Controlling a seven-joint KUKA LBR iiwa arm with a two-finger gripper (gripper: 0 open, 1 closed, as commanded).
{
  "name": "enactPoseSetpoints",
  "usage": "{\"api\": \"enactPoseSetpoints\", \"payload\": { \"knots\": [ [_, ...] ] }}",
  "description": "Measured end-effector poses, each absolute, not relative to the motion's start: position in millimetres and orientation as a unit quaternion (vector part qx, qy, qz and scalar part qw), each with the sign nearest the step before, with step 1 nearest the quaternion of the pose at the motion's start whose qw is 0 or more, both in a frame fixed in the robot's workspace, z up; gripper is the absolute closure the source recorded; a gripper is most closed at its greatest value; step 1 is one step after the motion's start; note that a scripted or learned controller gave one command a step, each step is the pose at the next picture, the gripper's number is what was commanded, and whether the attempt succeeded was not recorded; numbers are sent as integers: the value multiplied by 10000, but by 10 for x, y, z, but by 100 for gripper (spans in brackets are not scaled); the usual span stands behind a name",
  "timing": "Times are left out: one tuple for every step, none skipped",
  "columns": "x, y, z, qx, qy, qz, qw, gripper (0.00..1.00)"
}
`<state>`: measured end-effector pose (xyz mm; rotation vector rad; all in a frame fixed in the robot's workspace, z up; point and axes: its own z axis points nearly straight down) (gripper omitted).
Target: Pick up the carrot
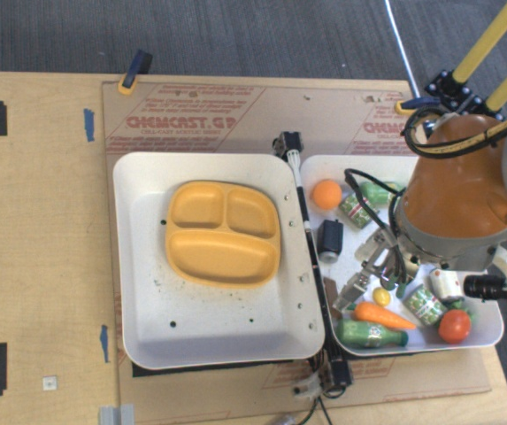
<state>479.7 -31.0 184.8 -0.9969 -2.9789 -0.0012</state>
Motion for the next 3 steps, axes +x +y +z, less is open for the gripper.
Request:
{"api": "enactPoseSetpoints", "payload": {
  "knots": [
    [4797, -310, 1847, -3172, -9483, -4, 1, 0],
    [4797, -310, 1847, -3172, -9484, -4, 1, 0],
    [4797, -310, 1847, -3172, -9484, -4, 0, 0]
  ]
}}
